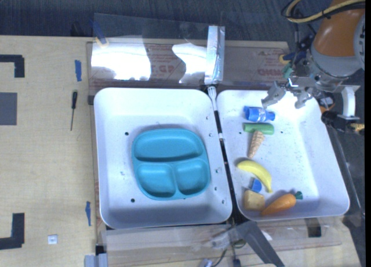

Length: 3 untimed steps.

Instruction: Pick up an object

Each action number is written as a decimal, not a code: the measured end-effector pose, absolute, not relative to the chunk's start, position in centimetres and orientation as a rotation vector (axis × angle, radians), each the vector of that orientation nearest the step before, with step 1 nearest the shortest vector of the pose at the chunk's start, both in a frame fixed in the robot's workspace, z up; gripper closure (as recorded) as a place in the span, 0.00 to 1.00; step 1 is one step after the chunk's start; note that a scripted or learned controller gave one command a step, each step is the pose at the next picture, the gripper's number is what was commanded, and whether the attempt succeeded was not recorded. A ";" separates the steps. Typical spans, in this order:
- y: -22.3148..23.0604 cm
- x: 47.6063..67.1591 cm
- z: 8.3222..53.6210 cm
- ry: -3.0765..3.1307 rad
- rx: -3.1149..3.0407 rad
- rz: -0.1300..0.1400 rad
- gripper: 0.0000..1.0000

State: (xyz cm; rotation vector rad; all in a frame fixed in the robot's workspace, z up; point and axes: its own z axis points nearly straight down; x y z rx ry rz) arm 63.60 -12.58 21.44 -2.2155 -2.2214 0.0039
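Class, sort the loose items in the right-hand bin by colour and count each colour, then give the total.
Blue: 2, a can and a small block
Green: 1, a bar
Yellow: 1, a banana
Orange: 1, a carrot
Tan: 2, a cone and a chunk
Total: 7

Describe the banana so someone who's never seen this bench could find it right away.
Look in the right white bin, opposite the bin holding the blue divided tray. Among the small items along its left side, the banana lies below the ice cream cone and above the carrot. It's the only yellow, curved piece.

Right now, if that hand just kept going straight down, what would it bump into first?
Probably the bare white floor of the right bin. The hand hangs over its far end, beside the blue can, though depth is hard to judge.
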 end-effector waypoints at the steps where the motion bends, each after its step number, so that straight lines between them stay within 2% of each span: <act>1: -10.3 60.7 9.4 -2.275 -2.168 -0.002 0.00; 2: -10.3 60.7 9.9 -2.271 -2.166 0.002 1.00; 3: -4.5 62.6 18.6 -2.247 -2.199 -0.006 1.00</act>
